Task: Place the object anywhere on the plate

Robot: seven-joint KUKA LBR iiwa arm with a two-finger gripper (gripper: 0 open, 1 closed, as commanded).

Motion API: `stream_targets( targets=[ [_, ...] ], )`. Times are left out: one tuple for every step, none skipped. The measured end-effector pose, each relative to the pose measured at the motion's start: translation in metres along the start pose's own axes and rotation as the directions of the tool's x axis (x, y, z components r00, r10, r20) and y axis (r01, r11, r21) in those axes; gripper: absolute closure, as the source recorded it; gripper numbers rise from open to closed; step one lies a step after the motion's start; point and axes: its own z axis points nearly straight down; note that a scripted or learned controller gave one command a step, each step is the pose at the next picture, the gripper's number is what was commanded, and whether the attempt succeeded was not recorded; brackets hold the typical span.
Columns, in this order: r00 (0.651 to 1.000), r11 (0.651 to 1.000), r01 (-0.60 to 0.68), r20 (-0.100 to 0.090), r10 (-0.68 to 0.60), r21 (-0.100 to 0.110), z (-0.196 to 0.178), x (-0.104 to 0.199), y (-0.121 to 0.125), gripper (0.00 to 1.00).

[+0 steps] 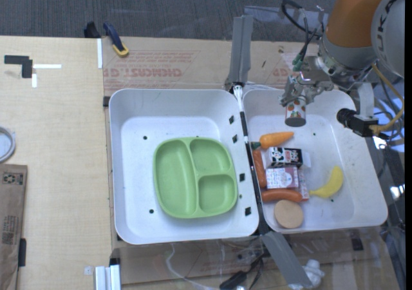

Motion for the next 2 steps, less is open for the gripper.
stream_targets(
  targets=[
    [0.996,0.996,-0.089,0.000,0.089,-0.001,-0.088,-0.021,-0.032,1.00],
    [0.972,0.972,0.233,0.000,-0.233,0.000,-0.132,0.026,-0.081,1.00]
  ],
)
